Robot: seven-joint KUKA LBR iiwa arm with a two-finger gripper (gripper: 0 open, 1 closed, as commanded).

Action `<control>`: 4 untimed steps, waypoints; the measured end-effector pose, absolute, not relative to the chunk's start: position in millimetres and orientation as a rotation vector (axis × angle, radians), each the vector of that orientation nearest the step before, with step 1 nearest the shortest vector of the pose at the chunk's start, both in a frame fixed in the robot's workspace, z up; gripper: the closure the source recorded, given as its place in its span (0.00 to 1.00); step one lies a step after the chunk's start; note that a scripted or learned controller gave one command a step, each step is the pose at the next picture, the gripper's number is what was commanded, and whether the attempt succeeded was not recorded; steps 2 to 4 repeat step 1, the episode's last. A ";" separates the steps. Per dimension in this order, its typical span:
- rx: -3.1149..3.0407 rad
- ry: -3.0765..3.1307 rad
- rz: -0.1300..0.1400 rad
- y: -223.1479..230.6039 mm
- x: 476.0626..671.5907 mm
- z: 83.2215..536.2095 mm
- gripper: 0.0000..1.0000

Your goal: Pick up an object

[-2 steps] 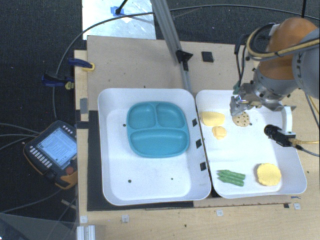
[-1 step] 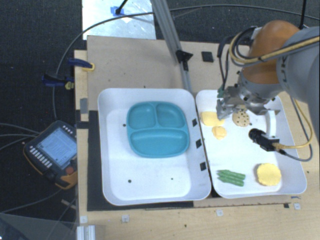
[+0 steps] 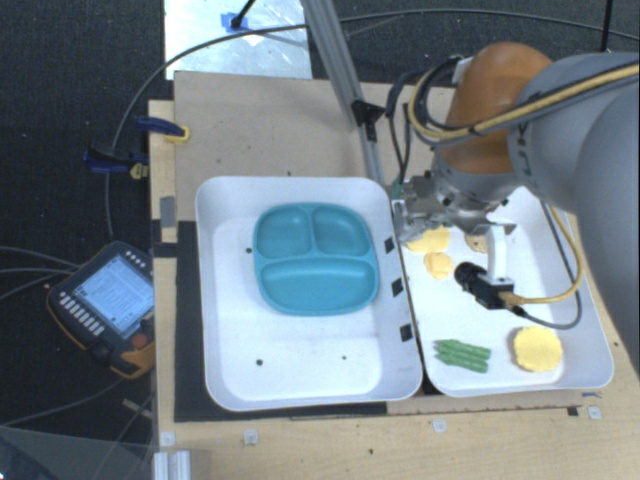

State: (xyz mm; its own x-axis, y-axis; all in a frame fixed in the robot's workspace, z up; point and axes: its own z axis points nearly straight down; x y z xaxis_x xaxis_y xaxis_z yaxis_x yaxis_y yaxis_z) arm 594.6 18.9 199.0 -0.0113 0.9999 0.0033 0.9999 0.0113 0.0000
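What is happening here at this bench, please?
A grey robot arm reaches in from the right and its gripper is low over the far end of the right bin, close to some small yellow pieces. Nothing can be seen held. Nearer in that bin lie a green bean bundle and a round yellow piece. The left bin holds a blue divided plate.

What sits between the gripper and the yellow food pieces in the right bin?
Nothing visible. The gripper is low at the upper left of the right white bin, right beside the small yellow food pieces. The green bean bundle and round yellow slice lie apart, nearer the front edge.
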 end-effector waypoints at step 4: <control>-2.209 -2.233 -0.006 68.5 588.7 213.9 1.00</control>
